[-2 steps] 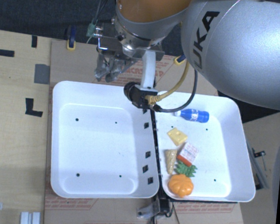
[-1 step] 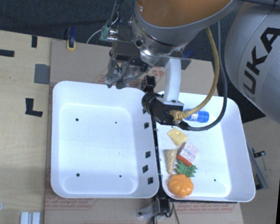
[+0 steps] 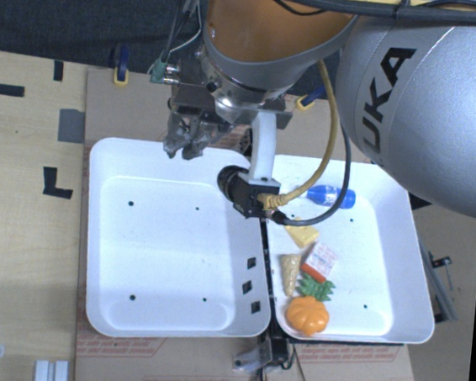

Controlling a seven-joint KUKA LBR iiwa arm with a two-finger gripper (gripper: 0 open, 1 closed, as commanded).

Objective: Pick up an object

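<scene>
Two shallow white plastic bins sit side by side on a pale wooden bench with black tape marks, the left bin bare-floored and the right bin holding all the objects.

In the camera view, the candidates cluster at lower centre of the frame, against the right bin's left wall: a round orange plastic fruit, a green-and-orange carrot-like toy just above it, a small red-and-white packet, a yellow wedge and, further up, a blue-and-white bottle lying on its side.

The grey-and-orange arm's dark two-finger gripper hangs at upper centre, over the far rim of the left bin, well apart from every object. To do this step well, it should travel across to the right bin and choose an outlying piece; the bottle looks easiest, since the others touch or crowd the wall.

Its fingertips appear close together, nearly closed, with nothing between them and touching nothing.
</scene>
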